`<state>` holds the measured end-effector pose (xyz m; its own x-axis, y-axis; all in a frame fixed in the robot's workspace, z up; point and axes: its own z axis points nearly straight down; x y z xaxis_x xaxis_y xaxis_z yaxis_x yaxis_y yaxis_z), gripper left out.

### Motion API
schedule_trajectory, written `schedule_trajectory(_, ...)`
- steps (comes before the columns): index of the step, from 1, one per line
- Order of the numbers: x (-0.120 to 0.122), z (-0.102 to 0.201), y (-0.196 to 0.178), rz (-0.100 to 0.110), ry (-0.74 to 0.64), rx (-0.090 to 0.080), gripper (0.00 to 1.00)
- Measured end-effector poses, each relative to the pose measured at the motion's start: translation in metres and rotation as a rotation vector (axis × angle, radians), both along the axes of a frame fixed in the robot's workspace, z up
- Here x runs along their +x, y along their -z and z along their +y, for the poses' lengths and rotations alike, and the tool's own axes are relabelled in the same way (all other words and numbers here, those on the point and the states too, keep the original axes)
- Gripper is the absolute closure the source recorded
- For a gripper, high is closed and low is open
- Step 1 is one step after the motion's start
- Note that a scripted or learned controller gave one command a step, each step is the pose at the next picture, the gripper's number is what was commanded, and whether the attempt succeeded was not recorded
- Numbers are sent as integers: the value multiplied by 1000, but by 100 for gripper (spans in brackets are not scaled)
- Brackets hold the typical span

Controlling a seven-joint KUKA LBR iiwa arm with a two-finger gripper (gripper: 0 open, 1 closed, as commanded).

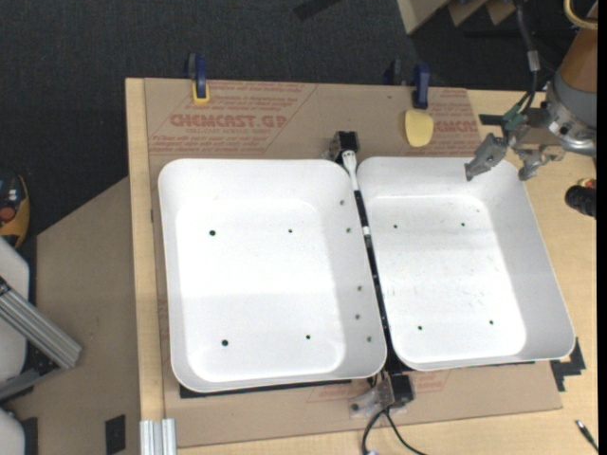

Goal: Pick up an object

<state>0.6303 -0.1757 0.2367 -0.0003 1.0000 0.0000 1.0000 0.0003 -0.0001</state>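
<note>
The tool [505, 155] hangs open and holds nothing over the far right corner of the right bin [531, 245], maybe to reach the yellow thing [418, 127] lying on the worktop [275, 112] just beyond the bins.

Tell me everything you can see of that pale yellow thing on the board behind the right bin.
The pale yellow object is small and rounded, broader at its near end, with a matte, soft-looking surface; what it is made of I cannot tell. It lies flat on the brown board, just behind the far rim of the right bin and right below a blue clamp. Whether it touches the clamp is unclear. The hand hangs apart from it, over the bin's far right corner.
</note>
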Motion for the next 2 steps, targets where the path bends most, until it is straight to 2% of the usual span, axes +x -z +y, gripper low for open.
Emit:
schedule_trajectory(1, 1, 0, -11, -4, -1, -1, 100)
schedule_trajectory(2, -4, -51, -61, -8, 4, -5, 100)
